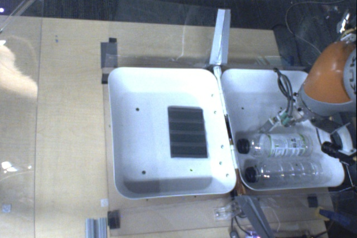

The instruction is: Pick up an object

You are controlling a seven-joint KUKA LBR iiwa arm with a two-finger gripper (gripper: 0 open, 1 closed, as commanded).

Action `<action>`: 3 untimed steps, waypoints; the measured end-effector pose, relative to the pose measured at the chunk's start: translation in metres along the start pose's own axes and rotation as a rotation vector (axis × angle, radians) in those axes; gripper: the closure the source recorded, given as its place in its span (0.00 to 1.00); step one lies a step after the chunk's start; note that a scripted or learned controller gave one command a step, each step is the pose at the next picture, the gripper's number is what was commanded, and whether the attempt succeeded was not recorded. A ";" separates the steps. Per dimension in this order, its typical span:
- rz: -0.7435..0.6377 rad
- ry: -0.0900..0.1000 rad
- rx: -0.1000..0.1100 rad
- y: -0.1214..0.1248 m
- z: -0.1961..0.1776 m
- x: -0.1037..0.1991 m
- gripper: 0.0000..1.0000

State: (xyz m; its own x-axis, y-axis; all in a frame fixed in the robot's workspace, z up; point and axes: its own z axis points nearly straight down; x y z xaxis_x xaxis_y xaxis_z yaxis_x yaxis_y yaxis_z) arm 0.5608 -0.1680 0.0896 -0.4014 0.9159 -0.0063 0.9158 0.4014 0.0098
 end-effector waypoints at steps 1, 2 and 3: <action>-0.044 -0.001 -0.003 0.015 0.000 0.026 0.00; -0.213 -0.002 -0.005 0.027 -0.001 0.072 0.00; -0.213 -0.006 -0.014 0.031 -0.013 0.071 1.00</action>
State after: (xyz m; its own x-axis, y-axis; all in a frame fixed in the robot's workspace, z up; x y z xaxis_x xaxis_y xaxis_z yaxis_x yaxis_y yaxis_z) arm 0.5602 -0.0902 0.1029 -0.5856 0.8105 -0.0152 0.8102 0.5858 0.0217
